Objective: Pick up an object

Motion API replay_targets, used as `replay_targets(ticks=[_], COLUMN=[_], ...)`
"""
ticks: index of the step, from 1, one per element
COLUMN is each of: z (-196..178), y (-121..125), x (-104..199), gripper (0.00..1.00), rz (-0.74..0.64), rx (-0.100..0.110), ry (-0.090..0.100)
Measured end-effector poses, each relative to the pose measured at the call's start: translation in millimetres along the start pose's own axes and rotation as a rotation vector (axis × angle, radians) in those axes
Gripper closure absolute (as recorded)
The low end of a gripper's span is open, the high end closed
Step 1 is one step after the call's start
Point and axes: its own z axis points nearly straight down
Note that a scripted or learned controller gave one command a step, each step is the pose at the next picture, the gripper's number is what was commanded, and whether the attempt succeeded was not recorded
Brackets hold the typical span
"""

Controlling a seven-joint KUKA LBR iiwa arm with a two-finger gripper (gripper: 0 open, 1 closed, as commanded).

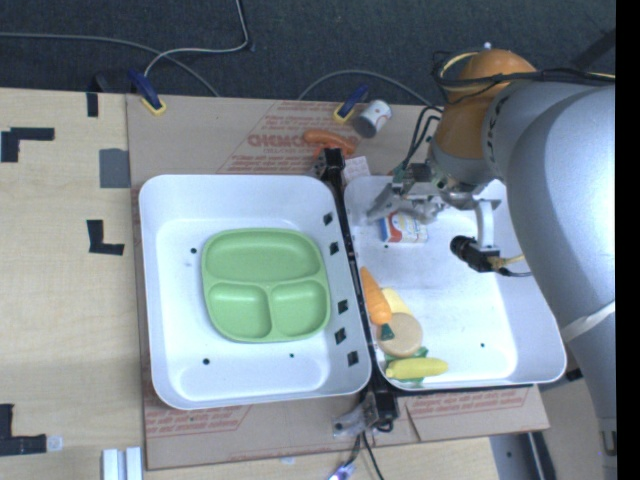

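Toward twelve o'clock of the right bin (pixel 520 353), my claw (pixel 405 200) hangs just above a small red-and-white packet (pixel 403 230); how far it gapes, I cannot tell.

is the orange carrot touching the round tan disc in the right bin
Touching: in the camera view the orange carrot runs straight into the round tan disc, no gap between them.

The grey arm (pixel 560 168) reaches in from the right, its orange band (pixel 480 108) at the far side above the wrist. The gripper (pixel 400 200) points down and left, low over the far right area.
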Motion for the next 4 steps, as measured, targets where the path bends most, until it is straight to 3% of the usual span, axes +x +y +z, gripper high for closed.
replay_targets(ticks=[4], z=[0.2], y=[-0.1], x=[7.0], gripper=[0.00], rz=[0.001], rx=[0.000], ry=[-0.001])
